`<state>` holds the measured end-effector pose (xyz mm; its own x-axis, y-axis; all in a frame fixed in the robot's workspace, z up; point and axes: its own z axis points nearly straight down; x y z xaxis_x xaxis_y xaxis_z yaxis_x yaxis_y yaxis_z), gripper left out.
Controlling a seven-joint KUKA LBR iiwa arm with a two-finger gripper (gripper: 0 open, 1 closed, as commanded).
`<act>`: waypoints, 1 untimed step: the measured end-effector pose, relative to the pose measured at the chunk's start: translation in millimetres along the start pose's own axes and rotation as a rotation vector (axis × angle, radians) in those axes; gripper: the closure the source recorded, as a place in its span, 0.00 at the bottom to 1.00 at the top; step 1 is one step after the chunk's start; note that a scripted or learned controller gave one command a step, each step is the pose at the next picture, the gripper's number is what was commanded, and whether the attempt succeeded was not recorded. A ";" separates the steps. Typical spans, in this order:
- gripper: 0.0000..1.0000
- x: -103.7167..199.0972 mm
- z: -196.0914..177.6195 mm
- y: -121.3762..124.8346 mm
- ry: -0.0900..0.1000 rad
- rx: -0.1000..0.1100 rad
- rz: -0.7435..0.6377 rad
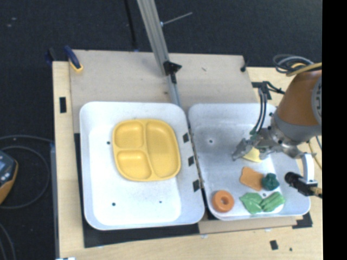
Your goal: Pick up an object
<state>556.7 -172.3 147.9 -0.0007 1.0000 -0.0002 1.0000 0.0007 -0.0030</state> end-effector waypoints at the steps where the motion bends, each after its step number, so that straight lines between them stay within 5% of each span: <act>1: 0.00 -1.2 48.1 1.1 -0.002 -0.006 0.003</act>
<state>557.7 -173.5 99.9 0.0018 1.0000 -0.0018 1.0000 -0.0018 0.0028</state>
